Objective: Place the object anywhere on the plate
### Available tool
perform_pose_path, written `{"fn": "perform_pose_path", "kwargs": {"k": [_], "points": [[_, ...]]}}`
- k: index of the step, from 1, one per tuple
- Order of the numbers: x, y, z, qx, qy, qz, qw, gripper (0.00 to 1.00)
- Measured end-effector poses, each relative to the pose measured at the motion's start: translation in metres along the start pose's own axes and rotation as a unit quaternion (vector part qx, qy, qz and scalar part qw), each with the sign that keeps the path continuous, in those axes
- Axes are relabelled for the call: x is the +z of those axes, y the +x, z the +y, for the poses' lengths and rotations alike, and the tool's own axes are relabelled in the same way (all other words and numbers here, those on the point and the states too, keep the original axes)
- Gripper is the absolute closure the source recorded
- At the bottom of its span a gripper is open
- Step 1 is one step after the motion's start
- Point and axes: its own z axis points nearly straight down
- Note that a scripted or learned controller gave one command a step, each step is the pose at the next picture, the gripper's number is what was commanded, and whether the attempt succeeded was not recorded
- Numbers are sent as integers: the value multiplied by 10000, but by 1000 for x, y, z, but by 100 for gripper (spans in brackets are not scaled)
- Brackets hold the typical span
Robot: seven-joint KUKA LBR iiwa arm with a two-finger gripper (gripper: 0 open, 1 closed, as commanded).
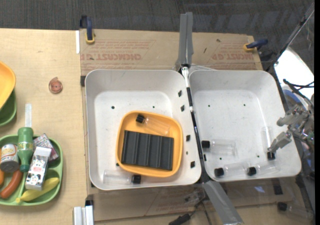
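An orange square plate [126,128] lies in the left white bin [100,119]. A black ribbed rectangular block [148,150] rests flat on the plate and covers most of it. A clear tube with a black cap [154,125] lies along the plate's far side. Another clear capped tube [121,177] lies on the bin floor in front of the plate. My gripper [284,130] hangs over the right rim of the right bin [225,99], far from the plate. Its two grey fingers [289,118] are spread apart with nothing between them.
Several clear black-capped tubes lie in the right bin: one near the left wall [220,146], two along the front [235,170] and one by the right wall [267,140]. A green tray of toy food [50,189] and a yellow bowl [5,86] stand on the bench at far left.
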Motion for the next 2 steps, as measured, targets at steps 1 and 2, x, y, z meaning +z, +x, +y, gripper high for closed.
{"fn": "perform_pose_path", "kwargs": {"k": [1,2], "points": [[-13,-94,66,406,0,-17,9992,0],[-59,-24,16,-92,4,-9,10000,0]]}}
